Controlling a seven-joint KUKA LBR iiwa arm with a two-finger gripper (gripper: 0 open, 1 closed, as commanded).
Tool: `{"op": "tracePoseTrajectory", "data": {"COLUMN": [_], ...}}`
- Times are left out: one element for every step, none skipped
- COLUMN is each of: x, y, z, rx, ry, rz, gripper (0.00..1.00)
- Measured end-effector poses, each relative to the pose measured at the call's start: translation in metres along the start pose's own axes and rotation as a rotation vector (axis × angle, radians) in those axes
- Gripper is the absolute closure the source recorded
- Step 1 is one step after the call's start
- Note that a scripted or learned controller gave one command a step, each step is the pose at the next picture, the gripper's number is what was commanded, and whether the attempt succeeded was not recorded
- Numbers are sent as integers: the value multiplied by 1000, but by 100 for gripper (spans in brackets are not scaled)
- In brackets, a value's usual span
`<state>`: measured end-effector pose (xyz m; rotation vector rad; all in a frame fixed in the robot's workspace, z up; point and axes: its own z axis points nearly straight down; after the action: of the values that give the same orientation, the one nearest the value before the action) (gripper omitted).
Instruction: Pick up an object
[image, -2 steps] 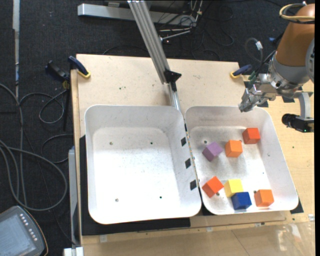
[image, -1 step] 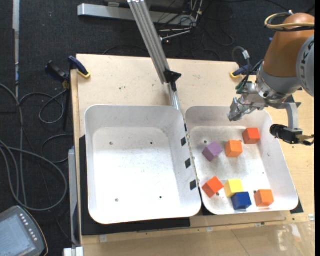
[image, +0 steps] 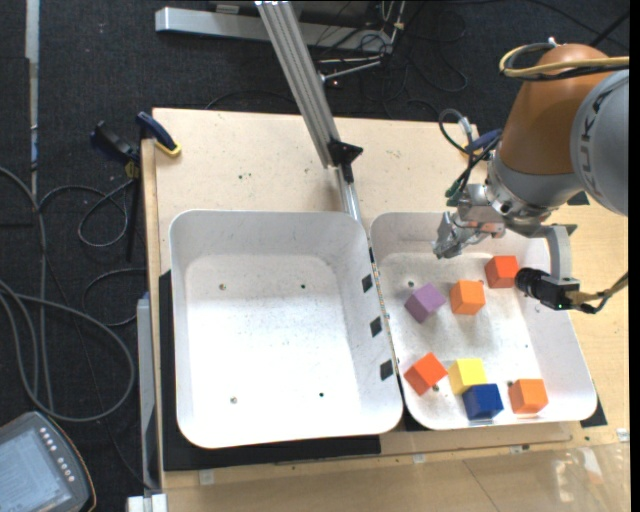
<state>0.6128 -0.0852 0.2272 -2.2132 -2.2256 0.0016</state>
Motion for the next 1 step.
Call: {"op": "tracePoseTrajectory", "data": {"x": [52], "y": [-21], "z": [-11], "rx": [-2], "ry": [1], "rz": [-3], "gripper": [100]}}
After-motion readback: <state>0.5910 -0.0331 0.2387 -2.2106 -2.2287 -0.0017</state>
